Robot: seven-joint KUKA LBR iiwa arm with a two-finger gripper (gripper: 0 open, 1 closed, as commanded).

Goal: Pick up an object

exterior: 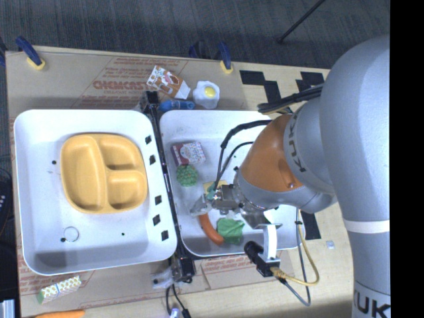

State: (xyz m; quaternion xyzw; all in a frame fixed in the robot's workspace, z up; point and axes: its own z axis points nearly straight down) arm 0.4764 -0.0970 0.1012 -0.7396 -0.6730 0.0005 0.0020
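Cardboard covers the bench under two white bins; the left bin (pixel 30 177) holds a yellow divided tray (pixel 103 171), and my gripper (pixel 215 201) hangs low inside the right bin (pixel 205 121). An orange carrot (pixel 211 228) and a green toy (pixel 230 229) lie just beside and below my gripper, a green ball (pixel 187 175) and a red-and-white packet (pixel 189 153) a little above it. My own wrist hides the tips, so I cannot tell how wide they stand.
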